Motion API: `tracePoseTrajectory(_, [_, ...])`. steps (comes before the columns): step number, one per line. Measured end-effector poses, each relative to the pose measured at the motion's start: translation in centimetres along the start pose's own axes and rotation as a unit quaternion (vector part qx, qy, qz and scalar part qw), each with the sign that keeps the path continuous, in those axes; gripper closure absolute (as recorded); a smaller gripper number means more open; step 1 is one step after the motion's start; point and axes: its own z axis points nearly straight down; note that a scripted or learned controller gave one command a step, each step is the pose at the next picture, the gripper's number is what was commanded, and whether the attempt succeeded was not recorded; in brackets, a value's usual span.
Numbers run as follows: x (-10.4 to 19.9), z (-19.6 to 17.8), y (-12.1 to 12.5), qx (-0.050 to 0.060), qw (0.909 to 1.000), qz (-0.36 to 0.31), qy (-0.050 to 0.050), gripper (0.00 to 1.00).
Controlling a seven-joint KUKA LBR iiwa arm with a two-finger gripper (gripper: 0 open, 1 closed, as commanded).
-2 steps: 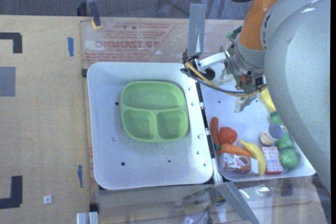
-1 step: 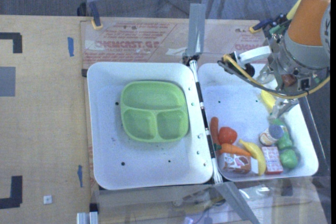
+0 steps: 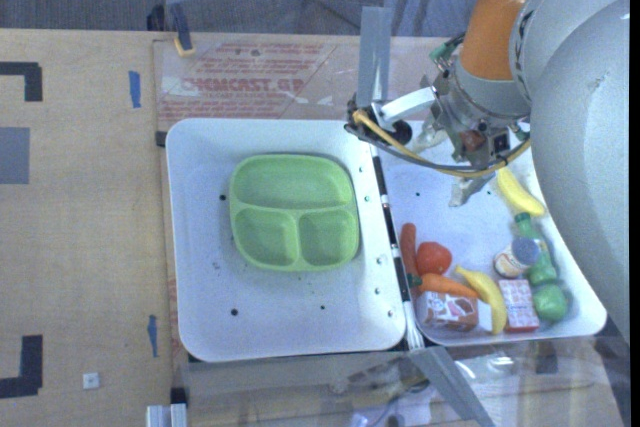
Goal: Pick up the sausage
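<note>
I see the sausage (image 3: 408, 248) lying below-left of the jaws (image 3: 468, 151), against the right bin's (image 3: 437, 190) left wall beside the tomato (image 3: 433, 258). Jaw opening: I cannot tell. Likely light, smooth; I'd grip mid-length, across its width.

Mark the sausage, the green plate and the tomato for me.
sausage (image 3: 408, 248): camera view, middle of its length, by the right bin's left wall.
green plate (image 3: 293, 183): camera view, floor of its large upper compartment.
tomato (image 3: 433, 258): camera view, centre of its red top.
</note>
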Motion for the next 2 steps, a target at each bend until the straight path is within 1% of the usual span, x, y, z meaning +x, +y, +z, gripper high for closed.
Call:
tracePoseTrajectory(1, [-1.9,-15.2,5.9,-0.002,0.9895,-0.145,0.001,0.00])
tracePoseTrajectory(2, [2.9,-1.9,-7.0,-0.001,0.9991,-0.043,0.001,0.00])
